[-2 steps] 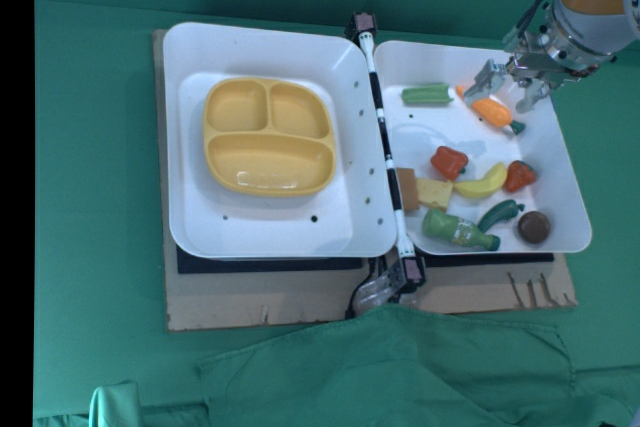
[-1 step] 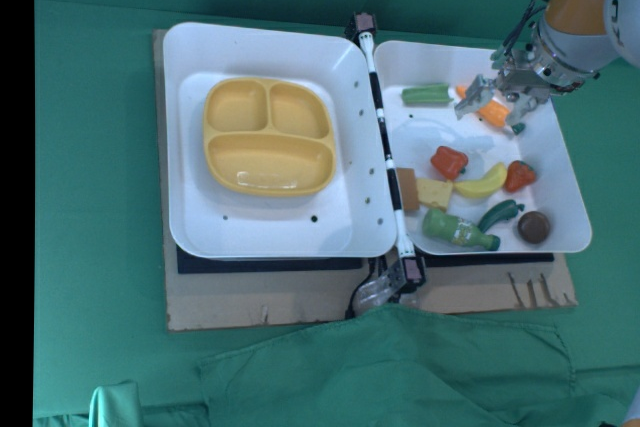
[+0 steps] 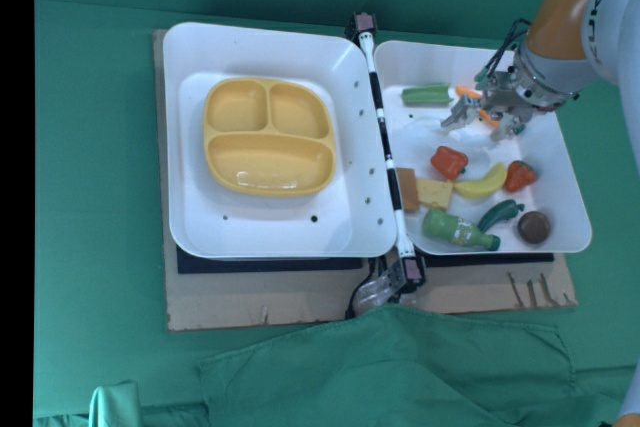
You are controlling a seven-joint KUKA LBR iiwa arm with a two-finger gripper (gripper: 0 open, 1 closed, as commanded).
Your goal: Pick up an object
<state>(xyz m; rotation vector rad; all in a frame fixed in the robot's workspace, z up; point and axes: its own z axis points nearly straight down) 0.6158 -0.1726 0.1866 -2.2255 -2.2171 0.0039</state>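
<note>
gripper over the carrot, just right of the cucumber; can't tell its opening. carrot looks light, slick plastic; grab mid-body.

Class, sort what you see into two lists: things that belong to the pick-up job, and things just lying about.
Belongs to the job:
gripper
orange carrot by the gripper
green cucumber
red pepper
banana
green bottle
right bin

Just lying about:
yellow divided plate
left bin
green cloth
</note>
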